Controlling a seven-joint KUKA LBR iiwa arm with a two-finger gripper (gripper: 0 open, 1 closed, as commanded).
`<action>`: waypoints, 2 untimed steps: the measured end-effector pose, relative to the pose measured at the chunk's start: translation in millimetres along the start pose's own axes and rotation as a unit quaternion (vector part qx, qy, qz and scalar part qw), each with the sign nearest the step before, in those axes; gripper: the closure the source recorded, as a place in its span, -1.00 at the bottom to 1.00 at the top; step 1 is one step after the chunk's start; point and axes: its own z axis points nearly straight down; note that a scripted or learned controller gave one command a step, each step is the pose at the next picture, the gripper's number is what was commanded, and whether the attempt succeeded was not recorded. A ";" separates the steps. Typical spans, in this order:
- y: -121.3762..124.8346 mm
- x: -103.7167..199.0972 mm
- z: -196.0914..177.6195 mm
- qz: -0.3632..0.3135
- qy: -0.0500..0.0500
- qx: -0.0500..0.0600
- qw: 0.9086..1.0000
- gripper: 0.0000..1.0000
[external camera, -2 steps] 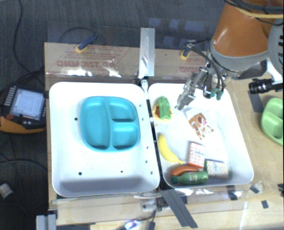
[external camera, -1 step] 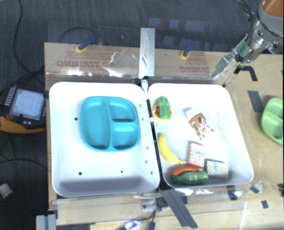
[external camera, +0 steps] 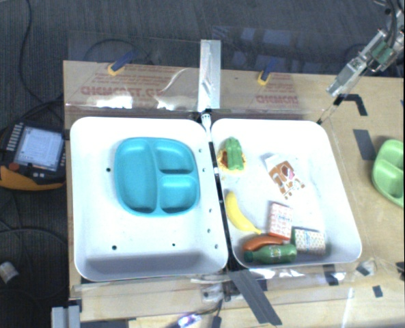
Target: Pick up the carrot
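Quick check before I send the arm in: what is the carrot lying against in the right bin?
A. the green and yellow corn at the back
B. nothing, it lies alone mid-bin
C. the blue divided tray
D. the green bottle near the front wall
D: the carrot lies directly against the green bottle near the right bin's front wall, just past the banana.

- I work in a robotics lab: my plywood bench [external camera: 366,176] stands on dark carpet [external camera: 24,46], taped at its edges.
- Far across from my claw, a handheld control pendant [external camera: 31,157] lies among loose cables [external camera: 11,5].
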 end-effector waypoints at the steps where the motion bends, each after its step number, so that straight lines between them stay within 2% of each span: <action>1: 4.6 -62.6 98.2 -0.004 0.000 0.001 1.000 1.00; 2: -10.6 -76.4 152.6 -0.193 0.000 -0.001 0.981 1.00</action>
